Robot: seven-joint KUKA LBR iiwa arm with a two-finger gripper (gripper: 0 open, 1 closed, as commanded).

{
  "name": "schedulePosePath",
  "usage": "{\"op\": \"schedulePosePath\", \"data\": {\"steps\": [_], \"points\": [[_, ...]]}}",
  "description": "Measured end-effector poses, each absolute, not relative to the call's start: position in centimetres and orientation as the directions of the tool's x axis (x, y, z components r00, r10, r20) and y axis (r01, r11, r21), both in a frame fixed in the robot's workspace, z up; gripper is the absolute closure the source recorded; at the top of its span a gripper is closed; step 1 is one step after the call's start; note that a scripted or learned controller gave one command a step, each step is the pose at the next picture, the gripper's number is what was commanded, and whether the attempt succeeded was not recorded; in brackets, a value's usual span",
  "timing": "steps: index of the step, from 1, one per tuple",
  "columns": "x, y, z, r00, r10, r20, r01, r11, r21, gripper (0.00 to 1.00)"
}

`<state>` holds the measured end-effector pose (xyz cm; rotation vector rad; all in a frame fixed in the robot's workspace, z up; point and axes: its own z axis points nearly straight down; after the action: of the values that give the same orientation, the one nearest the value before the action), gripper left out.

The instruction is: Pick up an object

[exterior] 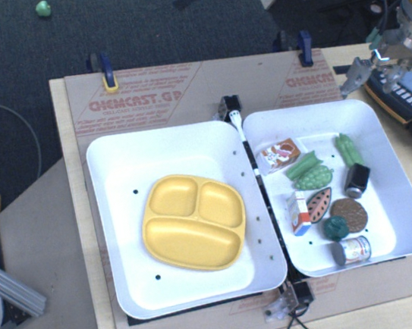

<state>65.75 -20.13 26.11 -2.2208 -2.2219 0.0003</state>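
— Well, what lies closest to us?

— At the right bin's (399, 192) near edge, a can (352, 251) on its side, almost against the wall. Just behind it is a teal ball (336, 227), touching a brown disc (350, 213).

— Any free room around those?

— Little. A carton (299, 211) stands left of them with a striped oval (319, 205) leaning on it. These things crowd the middle; the bare floor is along the right wall and in the near left corner.

— And farther in?

— A black cylinder (357, 179), tilted, then green pods (310, 171) and a pepper (348, 150) beside them. A packet (279, 154) lies near the divider. The far strip of that bin is open.

— The left bin (106, 182)?

— One yellow plate (193, 221), three compartments, sitting about centre. White floor shows all round it, widest along the far side.

— What about beyond the bins?

— Brown board (179, 89), with two clamps (108, 73) on its far edge. Past that, dark carpet and a small green ball (43, 7).

— Where's the gripper (362, 74)?

— Over the board, off the right bin's far right corner, outside the rim. It touches nothing in the bin. From here I can't tell how wide it is set, and I see nothing held.
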Motion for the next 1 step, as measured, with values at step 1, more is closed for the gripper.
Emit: {"op": "schedulePosePath", "data": {"steps": [1], "points": [[59.91, -21.18, 8.42, 0.002, 1.000, 0.009, 1.000, -0.001, -0.015, 0.00]]}}
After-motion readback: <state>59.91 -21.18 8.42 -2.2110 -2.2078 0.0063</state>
